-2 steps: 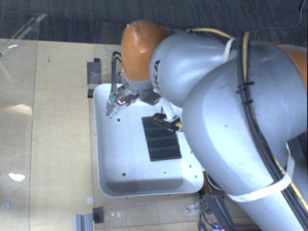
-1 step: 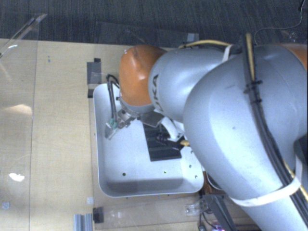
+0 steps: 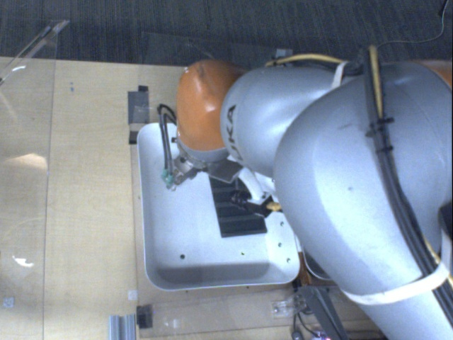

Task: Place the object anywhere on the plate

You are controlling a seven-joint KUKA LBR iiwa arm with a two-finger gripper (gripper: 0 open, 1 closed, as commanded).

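- Grey arm [image 3: 340, 154] reaching in from the right, its bulk covering the right side of the bench.
- Orange band [image 3: 202, 108] over the far end of the white bin [image 3: 145, 211].
- Claw [image 3: 205, 170] tucked under the wrist, above the bin's far half; open or closed, cannot tell.
- Object's place: cannot tell, so neither its relation to the claw.

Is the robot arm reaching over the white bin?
Yes, the grey arm hangs over the upper right part of the white bin.
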